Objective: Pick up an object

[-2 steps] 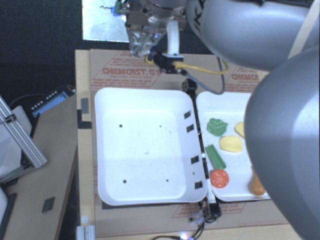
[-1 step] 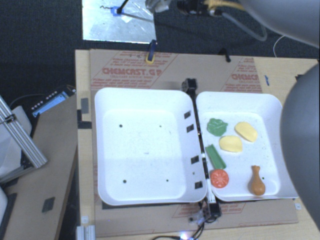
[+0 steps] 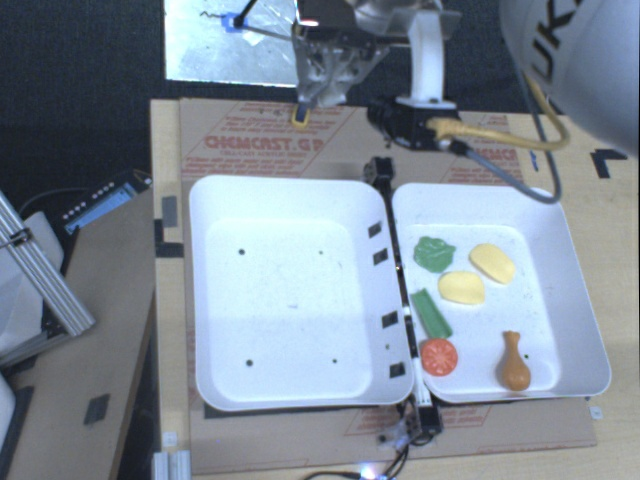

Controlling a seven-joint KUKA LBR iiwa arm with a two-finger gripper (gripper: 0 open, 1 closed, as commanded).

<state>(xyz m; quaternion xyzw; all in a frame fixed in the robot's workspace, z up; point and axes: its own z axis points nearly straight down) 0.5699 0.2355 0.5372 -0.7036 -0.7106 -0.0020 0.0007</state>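
**A:** Where does the arm sit?

**B:** The grey arm (image 3: 560, 38) comes in from the right and hangs high over the far edge of the bench. Its gripper (image 3: 322, 96) points down beyond the back rim of the left bin (image 3: 215, 268), over the printed cardboard sheet (image 3: 250, 138) that lies under both bins.

**A:** And the pincer — how wide, and is anything in it?

**B:** That cannot be told. The tips are small, blurred and dark against the cardboard. A small yellow bit (image 3: 299, 118) shows just below them, but whether it is part of the tool or something apart is not clear. No toy is seen between them.

**A:** So where are the objects?

**B:** All in the right bin (image 3: 575, 298), well apart from the gripper. A green leafy piece (image 3: 434, 254) lies near the middle divider, with a yellow oval piece (image 3: 492, 262) to its right and a second yellow piece (image 3: 461, 288) just beside and below both. A green strip (image 3: 431, 313) lies at a slant along the divider, and a red tomato slice (image 3: 439, 357) sits just below its lower end. A brown drumstick (image 3: 514, 362) lies to the right of the slice, near the front rim.

**A:** Anything else around?

**B:** A yellow cable (image 3: 500, 136) and a grey one run from the black fitting (image 3: 405, 123) behind the bins — and an aluminium bar (image 3: 40, 278) crosses the left edge.
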